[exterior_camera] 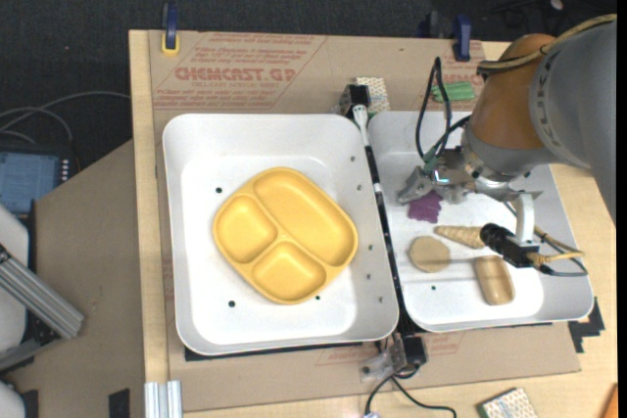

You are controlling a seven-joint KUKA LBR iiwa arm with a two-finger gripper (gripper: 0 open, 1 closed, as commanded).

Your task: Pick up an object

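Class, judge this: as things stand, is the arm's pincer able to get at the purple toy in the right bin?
Probably yes: the pincer hangs just above the purple toy, and nothing lies over it.

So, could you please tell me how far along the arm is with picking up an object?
Nothing looks picked up yet. The claw is low in the right bin, just above the purple object, so a grasp attempt seems under way. The tan round piece, cone and brown piece lie on the bin floor. Closing and lifting remain.
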